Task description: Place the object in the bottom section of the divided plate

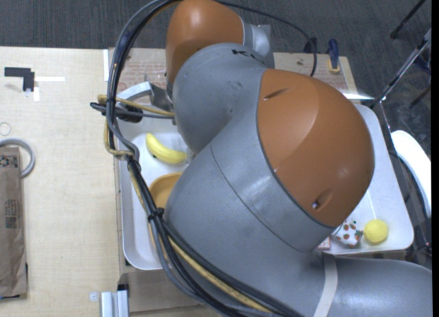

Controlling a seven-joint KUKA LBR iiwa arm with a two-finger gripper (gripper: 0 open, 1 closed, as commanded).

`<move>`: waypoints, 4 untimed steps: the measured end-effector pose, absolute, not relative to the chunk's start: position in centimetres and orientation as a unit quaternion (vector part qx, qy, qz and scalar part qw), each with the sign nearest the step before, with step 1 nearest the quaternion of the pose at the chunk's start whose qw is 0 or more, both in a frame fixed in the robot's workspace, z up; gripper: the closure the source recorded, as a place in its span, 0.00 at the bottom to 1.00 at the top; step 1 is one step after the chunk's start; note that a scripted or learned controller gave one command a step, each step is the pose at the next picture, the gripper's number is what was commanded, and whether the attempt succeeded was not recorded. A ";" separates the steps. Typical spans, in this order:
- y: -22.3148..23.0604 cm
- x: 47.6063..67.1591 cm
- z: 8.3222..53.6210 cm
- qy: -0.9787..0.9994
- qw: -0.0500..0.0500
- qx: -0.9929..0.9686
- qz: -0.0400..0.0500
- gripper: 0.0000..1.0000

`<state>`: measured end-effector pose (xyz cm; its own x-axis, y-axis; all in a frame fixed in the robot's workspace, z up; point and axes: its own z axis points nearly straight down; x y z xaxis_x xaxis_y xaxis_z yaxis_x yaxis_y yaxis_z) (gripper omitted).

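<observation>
Arm [274, 192]: grey with orange caps, stretched across both bins from the right, covering most of their floors.
Gripper: hidden under the arm; grip state cannot be told.
Left bin [132, 240]: white, left wall and near-left corner in view.
Banana [164, 149]: yellow, on the left bin's floor near its far-left corner, close to the cables.
Round tan item [164, 189]: partly covered, just nearer than the banana by the left wall; possibly part of a plate, not certain.
Right bin [394, 233]: white, near-right corner in view.
Lemon [375, 231]: yellow, round, in the right bin's near-right corner.
Strawberry-patterned item [350, 235]: just beside the lemon, toward the arm.
Divided plate: sections not made out.
Task object: identity unclear; banana or lemon likely candidates.
Progress: no placement evident; pick and placing judged still ahead.
</observation>
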<state>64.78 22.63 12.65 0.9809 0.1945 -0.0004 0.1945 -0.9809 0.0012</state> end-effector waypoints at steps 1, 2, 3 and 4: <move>22.6 65.2 15.1 0.097 0.000 0.995 -0.001 0.00; 22.2 65.3 16.0 0.094 0.001 0.996 -0.001 1.00; 21.8 65.4 16.9 0.091 0.001 0.996 -0.002 1.00; 22.8 65.2 9.3 0.101 0.001 0.995 0.000 1.00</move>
<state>65.17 22.80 9.30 0.9796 0.2011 0.0005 0.2011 -0.9796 0.0021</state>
